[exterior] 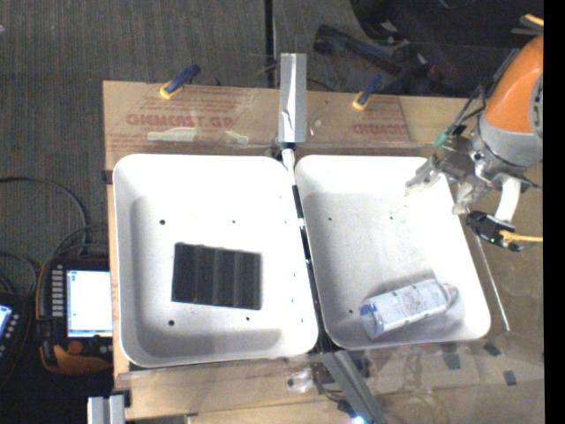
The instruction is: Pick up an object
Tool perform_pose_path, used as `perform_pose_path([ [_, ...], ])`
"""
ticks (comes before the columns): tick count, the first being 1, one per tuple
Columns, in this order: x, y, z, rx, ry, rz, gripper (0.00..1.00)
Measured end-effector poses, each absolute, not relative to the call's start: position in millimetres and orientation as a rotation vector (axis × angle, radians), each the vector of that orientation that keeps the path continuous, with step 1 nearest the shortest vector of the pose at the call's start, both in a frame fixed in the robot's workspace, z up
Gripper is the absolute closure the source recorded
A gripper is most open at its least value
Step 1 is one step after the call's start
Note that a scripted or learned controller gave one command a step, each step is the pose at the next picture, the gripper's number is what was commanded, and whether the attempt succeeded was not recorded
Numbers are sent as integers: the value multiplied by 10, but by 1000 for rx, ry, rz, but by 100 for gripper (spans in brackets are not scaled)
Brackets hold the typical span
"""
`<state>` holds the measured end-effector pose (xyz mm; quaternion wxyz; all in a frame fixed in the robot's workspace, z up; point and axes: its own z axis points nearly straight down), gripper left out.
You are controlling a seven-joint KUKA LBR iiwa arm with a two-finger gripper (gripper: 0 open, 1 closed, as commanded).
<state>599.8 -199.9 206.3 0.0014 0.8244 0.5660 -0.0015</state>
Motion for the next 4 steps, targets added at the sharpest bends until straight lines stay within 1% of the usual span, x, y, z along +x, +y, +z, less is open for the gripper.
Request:
perform_pose_path([
  [1, 5577, -2002, 1916, 2578, 1795, -7, 0],
  [2, 4831, -2029, 1942, 2563, 1820, -5, 0],
  [3, 4845, -2033, 2104, 2279, 2161, -1, 0],
  [4, 4844, -1249, 2090, 2171, 2273, 0, 0],
])
